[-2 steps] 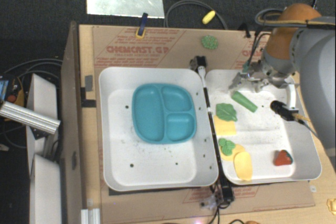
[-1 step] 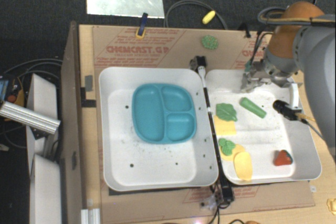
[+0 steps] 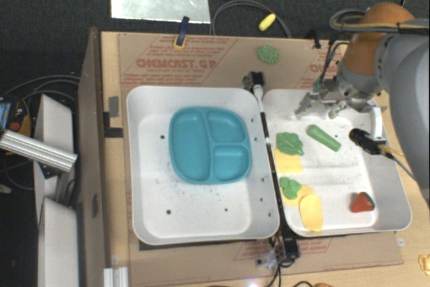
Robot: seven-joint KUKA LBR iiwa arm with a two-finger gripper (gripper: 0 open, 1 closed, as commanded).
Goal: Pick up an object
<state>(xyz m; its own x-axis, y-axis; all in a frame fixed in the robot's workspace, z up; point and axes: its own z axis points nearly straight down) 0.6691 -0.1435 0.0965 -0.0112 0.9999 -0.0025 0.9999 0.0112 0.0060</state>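
Note:
My gripper (image 3: 319,109) hangs over the far end of the right bin (image 3: 390,195), open, with nothing between its fingers. Just in front of it lies a green cylinder (image 3: 324,138). Further left in the same bin is a green leafy piece (image 3: 289,142), which touches a flat yellow square (image 3: 289,162). Nearer the front lie a small green-and-yellow piece (image 3: 290,187) and a yellow oval (image 3: 310,211). A red strawberry (image 3: 361,202) sits at the front right.
The left bin (image 3: 151,212) holds a blue divided plate (image 3: 209,146). A black part with a cable (image 3: 363,140) hangs over the right bin's right side. A green round object (image 3: 269,54) lies on the cardboard behind the bins.

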